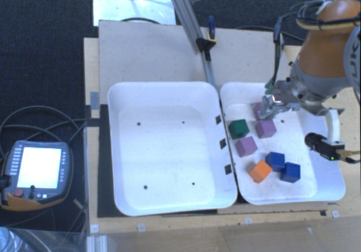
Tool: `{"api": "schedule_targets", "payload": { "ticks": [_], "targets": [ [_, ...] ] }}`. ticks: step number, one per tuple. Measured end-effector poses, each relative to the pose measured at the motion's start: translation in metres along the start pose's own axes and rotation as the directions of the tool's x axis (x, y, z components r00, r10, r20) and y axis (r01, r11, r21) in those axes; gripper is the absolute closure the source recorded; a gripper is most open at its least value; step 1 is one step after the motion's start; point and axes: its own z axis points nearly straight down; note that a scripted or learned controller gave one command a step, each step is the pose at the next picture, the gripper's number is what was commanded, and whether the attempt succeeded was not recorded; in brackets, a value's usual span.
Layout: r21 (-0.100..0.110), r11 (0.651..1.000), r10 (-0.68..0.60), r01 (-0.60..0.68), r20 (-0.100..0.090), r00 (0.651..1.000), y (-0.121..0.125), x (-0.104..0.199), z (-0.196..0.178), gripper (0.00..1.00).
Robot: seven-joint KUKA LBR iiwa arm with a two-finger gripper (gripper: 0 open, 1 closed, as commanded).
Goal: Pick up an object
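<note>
The right bin [333, 189] holds several small blocks: a green one [238, 128], purple ones [265, 128] [246, 146], an orange one [260, 171] and two blue ones [275, 160] [291, 172]. Another purple block [258, 110] lies partly hidden under my gripper [268, 109]. The gripper hangs low over the bin's back part, just above the purple blocks. The arm's orange band [333, 25] rises at the upper right.
The left bin [121, 132] stands beside the right one, with small black clips along the shared wall. A metal pole [183, 8] slants across the back board. A teach pendant [35, 173] lies at far left, off the bench.
</note>
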Motion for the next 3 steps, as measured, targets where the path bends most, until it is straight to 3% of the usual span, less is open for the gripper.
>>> {"api": "schedule_targets", "payload": {
  "ticks": [2,3],
  "targets": [
    [0.0,1.0,0.001,-0.001,0.0,1.0,0.048,0.091,0.02,1.0],
    [0.004,1.0,0.001,-0.001,0.0,1.0,0.056,0.137,0.044,1.0]
  ]
}}
